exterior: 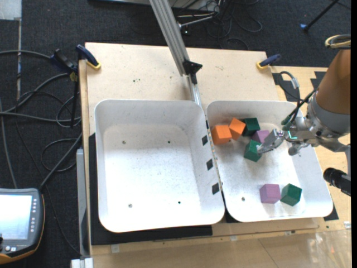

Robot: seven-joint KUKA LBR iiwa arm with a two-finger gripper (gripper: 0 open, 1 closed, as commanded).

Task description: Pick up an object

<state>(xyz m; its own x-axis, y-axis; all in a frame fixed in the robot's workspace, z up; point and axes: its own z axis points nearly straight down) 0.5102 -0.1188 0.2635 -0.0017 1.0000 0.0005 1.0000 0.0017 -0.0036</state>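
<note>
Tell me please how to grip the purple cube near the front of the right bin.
Take the purple cube from above, across its far and near faces. Its right face is very close to a green cube, leaving little room for a finger there, while the bin floor beyond and before it looks open.

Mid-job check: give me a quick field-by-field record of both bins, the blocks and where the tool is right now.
left bin: white, shallow, no blocks seen in it
right bin: white, holds all the blocks
cluster near its top: two orange blocks, two green blocks, a purple block partly hidden
near its lower right: purple block beside green block
tool: low over the cluster, by the green and purple blocks
arm: reaches in from the right
</note>
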